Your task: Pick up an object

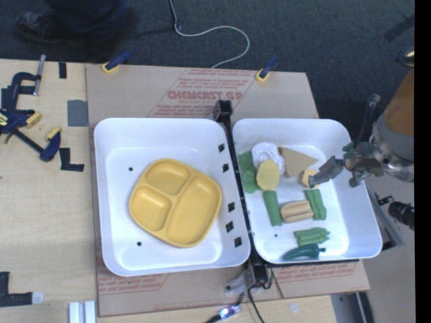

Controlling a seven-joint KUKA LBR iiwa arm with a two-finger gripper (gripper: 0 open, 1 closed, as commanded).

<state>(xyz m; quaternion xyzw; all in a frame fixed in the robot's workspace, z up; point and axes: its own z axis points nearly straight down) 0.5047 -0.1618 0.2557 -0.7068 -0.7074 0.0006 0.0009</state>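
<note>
Bins: two shallow white bins side by side on the surface (40, 200); the left bin (108, 153) and the right bin (357, 227) meet at a dark seam with black clips.
Left bin contents: one yellow divided plate (175, 202) with three compartments, lying near the middle.
Right bin contents: a crowd of toy food, all close together in the bin's left and middle part.
Count, right bin: one yellow round piece (268, 175); one tan wedge (296, 159); one white piece (266, 152) at the far left; one small yellow piece (308, 177); one tan roll (296, 211); about five green pieces, among them a long green stick (272, 207), a green piece (315, 203) just right of the roll, and a dark green pod (303, 252) at the near edge.
Arm: reaches in from the right, over the right bin's right rim.
Tool (323, 173): a dark tip reaches toward the small yellow piece, close to or touching it; whether the tool is open or closed cannot be told, and nothing is seen held.
In the way: the tan wedge just to the far side, the green piece just on the near side.
Writing: red print on the cardboard sheet (195, 93) under the bins, too blurred to read with certainty.
Around: two blue-and-yellow clamps (116, 62) on the cardboard's far edge; more clamps (27, 123) at the far left; a white cable (215, 36) on the dark floor.
</note>
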